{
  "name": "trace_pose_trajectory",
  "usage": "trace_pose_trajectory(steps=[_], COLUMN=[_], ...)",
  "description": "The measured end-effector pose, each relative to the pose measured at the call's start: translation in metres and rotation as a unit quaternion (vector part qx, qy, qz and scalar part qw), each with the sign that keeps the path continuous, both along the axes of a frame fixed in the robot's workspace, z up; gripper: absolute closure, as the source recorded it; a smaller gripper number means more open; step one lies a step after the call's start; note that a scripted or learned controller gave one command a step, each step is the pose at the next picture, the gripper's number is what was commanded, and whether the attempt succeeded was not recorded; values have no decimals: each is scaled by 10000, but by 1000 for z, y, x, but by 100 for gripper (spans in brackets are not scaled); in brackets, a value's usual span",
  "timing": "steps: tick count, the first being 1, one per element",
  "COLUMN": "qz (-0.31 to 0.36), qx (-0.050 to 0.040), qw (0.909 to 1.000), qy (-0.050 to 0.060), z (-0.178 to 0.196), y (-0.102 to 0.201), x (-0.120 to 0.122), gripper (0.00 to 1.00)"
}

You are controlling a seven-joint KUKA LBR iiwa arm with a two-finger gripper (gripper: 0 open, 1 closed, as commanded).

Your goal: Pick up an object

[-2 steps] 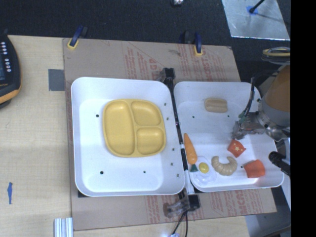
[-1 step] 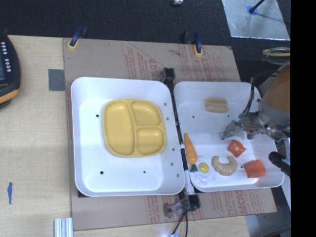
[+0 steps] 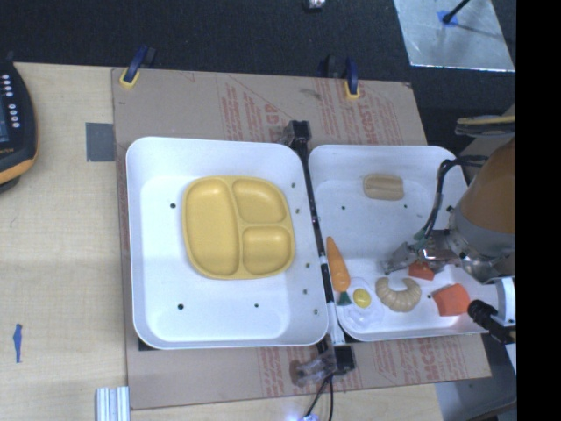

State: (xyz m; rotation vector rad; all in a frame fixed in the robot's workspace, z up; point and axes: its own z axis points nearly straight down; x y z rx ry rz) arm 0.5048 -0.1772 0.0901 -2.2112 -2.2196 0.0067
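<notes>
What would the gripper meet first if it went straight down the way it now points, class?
Probably the small red piece right under the gripper, then the right bin's floor; depth is unclear from above.

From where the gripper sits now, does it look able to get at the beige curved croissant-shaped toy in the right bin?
Probably yes. The gripper sits just above the beige curved croissant-shaped toy, with bare bin floor between them; a small red piece lies close by.

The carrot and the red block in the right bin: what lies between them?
In the camera view, a curled beige shrimp-like toy lies between the carrot and the red block, with a small yellow-green piece beside the carrot's lower end.
</notes>
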Motion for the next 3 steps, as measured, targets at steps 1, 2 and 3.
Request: trace_pose_trajectory(steps=[1, 2, 3], qz=[-3, 16, 32], qx=[-15, -11, -14], qw=[10000, 10000, 10000], qy=[-26, -59, -66], z=[12, 76, 101], y=[-2, 29, 76], x=[2, 1, 71], gripper=[100, 100, 100])
